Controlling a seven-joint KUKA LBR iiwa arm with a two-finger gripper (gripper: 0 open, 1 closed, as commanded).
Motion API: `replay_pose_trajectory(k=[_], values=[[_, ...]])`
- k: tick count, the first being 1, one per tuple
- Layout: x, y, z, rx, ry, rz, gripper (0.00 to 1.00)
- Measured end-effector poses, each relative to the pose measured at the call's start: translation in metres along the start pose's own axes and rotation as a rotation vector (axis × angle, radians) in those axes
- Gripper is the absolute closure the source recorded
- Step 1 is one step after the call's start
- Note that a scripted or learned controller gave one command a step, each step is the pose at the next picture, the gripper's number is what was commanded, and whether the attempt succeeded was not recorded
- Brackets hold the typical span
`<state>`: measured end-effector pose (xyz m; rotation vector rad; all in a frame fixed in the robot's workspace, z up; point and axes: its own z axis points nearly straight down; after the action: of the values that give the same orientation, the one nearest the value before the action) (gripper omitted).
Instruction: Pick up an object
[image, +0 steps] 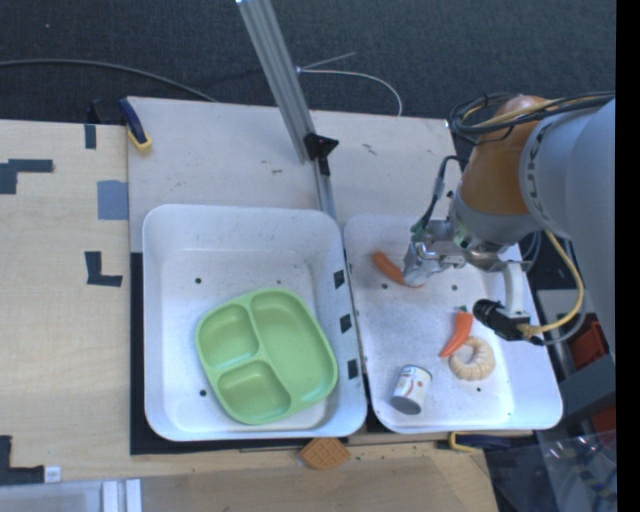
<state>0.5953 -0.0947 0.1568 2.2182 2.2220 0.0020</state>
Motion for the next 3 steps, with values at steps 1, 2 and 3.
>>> replay_pose_trajectory(k=[1,2,3], values=[[-0.003,0.000,-0.043,-0.001,0.000,0.001,1.00],[-0.003,0.001,-0.069,0.000,0.000,0.000,1.00],[0.048,0.003,-0.059,0.005,0.002,-0.004,1.00]])
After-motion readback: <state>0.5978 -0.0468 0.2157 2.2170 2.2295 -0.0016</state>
